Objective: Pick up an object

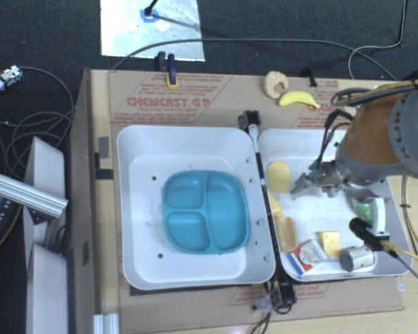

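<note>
You've got the jaws (pixel 308 184) hanging over the right bin (pixel 299 141), pointing toward 9 o'clock. Can't tell if they're apart or together from this angle, the metal bits blur into each other, and nothing shows between them.

Just off the tips at 9 o'clock sits a pale yellow lump (pixel 279 176), close but apart from them as far as you can see. At 6 o'clock from that, along the bin's left wall, there's a tan bread-looking piece (pixel 286 232). Further toward 5 o'clock you've got a red, white and blue packet (pixel 306 255), a yellow cheese-like block (pixel 328 241) and a silver can (pixel 357 258) on its side, all bunched near the bottom edge. A green thing (pixel 365 209) sits half tucked under the arm.

The left bin (pixel 146 145) holds a blue divided plate (pixel 205 211), dead centre.

Up at 12 o'clock on the desk (pixel 216 92), outside the bins, a banana (pixel 298 99) lies just beside a beige ring-shaped thing (pixel 276 83).
</note>
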{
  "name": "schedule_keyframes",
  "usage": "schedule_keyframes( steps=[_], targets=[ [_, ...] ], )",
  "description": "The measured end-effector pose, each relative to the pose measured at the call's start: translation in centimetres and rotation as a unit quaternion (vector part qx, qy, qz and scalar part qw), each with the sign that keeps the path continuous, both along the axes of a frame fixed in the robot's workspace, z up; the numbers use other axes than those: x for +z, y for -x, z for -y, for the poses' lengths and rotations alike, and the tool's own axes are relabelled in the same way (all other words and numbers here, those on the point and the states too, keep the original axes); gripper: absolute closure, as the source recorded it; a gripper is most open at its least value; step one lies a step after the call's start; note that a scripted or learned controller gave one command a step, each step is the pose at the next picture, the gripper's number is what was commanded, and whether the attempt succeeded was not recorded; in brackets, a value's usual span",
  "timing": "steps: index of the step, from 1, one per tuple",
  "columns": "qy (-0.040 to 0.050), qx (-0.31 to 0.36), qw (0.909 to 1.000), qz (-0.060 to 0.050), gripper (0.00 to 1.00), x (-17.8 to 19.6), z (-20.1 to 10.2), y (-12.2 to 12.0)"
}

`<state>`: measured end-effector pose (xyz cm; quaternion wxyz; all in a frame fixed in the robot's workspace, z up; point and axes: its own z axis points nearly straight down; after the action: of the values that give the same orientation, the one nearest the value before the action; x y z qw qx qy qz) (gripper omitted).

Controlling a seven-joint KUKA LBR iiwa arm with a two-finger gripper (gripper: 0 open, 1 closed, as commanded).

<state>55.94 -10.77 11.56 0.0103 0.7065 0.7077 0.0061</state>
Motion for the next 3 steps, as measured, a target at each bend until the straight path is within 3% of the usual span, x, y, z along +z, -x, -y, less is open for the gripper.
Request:
schedule_keyframes(
  steps=[1, 2, 3],
  targets=[
    [-0.0020, 0.001, 1.0000, -0.009, 0.00, 3.6, 3.6, -8.1],
    [-0.0018, 0.000, 0.9999, -0.010, 0.00, 8.6, 7.5, -2.5],
    [-0.0030, -0.001, 0.9999, -0.012, 0.00, -1.7, 9.9, -4.4]
  ],
)
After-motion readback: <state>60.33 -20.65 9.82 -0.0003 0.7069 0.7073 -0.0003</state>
